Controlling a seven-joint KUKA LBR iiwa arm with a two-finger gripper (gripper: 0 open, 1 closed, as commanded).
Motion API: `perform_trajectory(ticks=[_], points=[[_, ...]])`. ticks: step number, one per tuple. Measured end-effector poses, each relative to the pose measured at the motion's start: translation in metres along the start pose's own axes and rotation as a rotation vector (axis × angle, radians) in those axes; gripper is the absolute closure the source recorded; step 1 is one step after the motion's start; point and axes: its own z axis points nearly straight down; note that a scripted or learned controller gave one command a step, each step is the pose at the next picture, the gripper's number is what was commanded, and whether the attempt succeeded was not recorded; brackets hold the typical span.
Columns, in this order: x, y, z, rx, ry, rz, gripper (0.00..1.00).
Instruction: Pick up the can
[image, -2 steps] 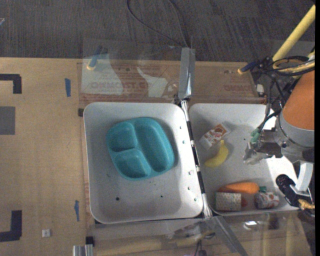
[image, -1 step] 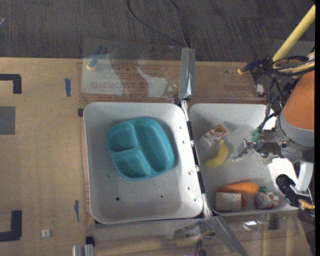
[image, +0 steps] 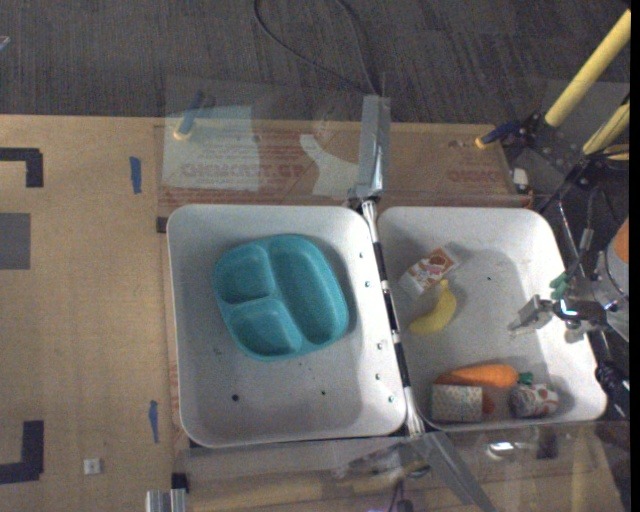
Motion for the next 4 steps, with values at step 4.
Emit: perform_trajectory(ticks=[4], points=[[-0.016,0.002,0.105,0.002,0.002,0.206,0.00]])
